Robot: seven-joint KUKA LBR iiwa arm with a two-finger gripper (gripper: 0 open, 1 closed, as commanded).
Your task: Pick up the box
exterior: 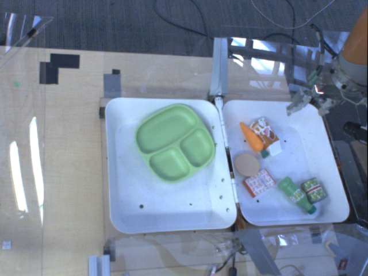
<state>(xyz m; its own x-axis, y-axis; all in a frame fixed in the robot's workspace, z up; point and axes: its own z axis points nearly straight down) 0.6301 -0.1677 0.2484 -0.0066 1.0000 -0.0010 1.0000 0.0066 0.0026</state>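
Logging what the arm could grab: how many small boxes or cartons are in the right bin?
3: a red box near the bin's middle, a green carton toward its lower right corner, and an orange-and-white carton beside the carrot.

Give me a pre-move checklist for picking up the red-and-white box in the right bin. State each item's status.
1. Target located: red-and-white box lies flat in the right bin. Ok.
2. Tool over target: tool sits at the bin's far edge, well off the box. Not ok.
3. Clearance: tan disc touches or nearly touches the box's far-left corner. Not ok.
4. Other sides: green bottle lies apart to the right. Ok.
5. Tool fingers ready: cannot tell.
6. Drop area: green tray sits in the left bin. Ok.
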